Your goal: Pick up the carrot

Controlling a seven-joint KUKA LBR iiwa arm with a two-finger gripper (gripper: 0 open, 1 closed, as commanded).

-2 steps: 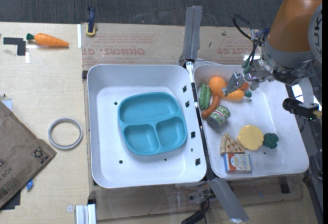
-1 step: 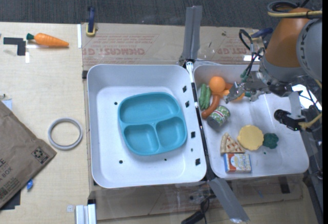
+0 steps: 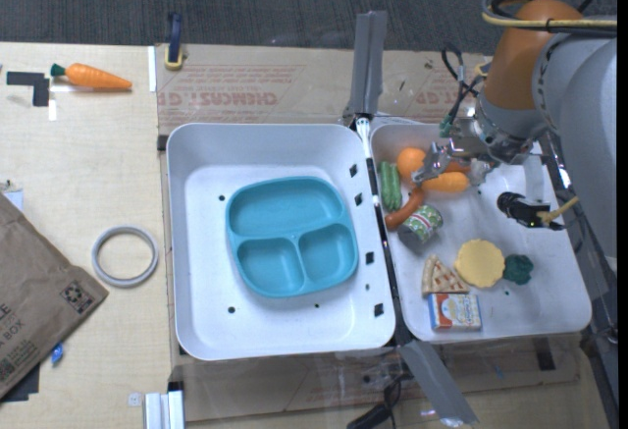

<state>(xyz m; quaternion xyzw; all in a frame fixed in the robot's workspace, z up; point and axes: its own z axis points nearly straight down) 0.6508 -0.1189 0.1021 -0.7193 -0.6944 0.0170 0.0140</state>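
Observation:
An orange carrot-like piece (image 3: 447,184) lies in the back left part of the right bin (image 3: 559,314). A darker orange-red tapered piece (image 3: 401,210) runs from it toward the bin's left wall. My gripper (image 3: 441,160) hangs right over the orange piece's left end, very close to or touching it. The wrist hides what lies directly beneath. A second carrot (image 3: 93,78) with a green top lies on the bench at the far left, well outside both bins.
Around the gripper sit a round orange fruit (image 3: 410,160), a green vegetable (image 3: 391,187) and a small can (image 3: 423,222). Nearer the front are a yellow disc (image 3: 480,263), a dark green lump (image 3: 517,268), a waffle wedge (image 3: 441,276) and a small box (image 3: 454,310). The left bin (image 3: 196,221) holds a blue divided plate (image 3: 291,236).

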